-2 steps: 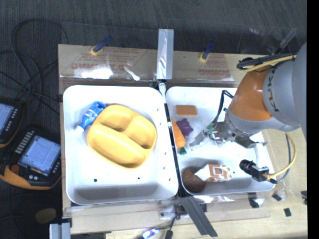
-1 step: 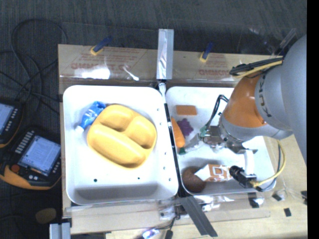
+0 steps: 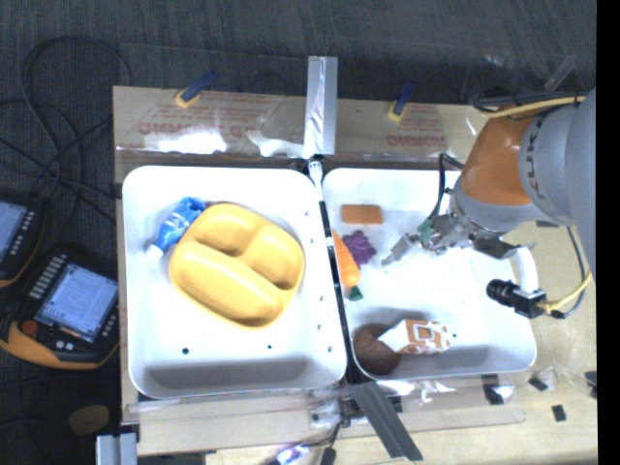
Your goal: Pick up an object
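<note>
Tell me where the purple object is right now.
The purple object lies in the right bin, near its left wall in the camera view, beside the orange carrot-like toy and just below the flat orange block.

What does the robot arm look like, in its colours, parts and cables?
The arm is grey and rounded, with a broad orange band above the wrist. Its hand is slim, grey metal. A yellow cable runs beside it to a small black part, and dark cables arch over the top.
</note>
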### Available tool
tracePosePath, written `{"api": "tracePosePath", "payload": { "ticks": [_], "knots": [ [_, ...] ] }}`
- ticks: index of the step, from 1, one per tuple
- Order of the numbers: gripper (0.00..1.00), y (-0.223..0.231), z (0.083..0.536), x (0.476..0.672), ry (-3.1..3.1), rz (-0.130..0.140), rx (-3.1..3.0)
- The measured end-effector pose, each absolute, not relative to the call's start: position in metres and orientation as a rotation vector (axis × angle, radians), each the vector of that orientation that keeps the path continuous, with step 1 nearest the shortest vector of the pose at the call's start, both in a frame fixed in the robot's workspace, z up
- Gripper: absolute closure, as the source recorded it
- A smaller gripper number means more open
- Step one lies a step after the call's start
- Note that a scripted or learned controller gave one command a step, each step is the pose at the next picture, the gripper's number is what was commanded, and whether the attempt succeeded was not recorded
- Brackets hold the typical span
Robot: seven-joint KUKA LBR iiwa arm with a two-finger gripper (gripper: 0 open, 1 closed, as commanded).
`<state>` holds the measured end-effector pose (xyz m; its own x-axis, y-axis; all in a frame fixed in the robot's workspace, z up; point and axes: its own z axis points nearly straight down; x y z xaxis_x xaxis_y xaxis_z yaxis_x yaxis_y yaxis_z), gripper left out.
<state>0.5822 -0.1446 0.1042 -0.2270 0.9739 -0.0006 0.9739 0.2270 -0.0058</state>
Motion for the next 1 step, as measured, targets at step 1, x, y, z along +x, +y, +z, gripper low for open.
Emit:
{"api": "tracePosePath", "payload": {
  "ticks": [1],
  "knots": [
    [0.0, -0.1231, 0.0883, 0.6491, -2.728, 0.002, -1.582]
  ]
}}
